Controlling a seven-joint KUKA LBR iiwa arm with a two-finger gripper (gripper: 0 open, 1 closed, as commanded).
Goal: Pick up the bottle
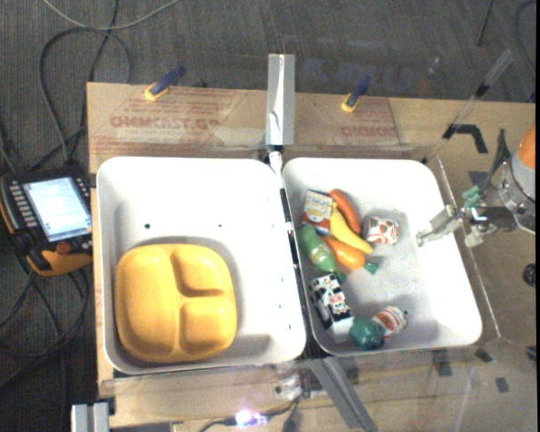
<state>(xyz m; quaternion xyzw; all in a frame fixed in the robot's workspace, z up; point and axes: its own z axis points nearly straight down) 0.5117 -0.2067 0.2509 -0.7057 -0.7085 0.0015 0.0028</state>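
Observation:
The bottle (317,249) is green and lies in the right bin (432,282), close to its left wall. An orange carrot-like piece (346,252) and a yellow banana (342,229) lie against the bottle's right side. My gripper (443,226) hangs over the right side of that bin, well to the right of the bottle and apart from every object. Nothing shows in it.
Around the bottle are a small printed box (318,207), a red-and-white can (382,229), a black-and-white carton (330,297), a teal object (366,333) and another red-and-white can (392,318). The left bin (180,196) holds a yellow divided plate (175,300).

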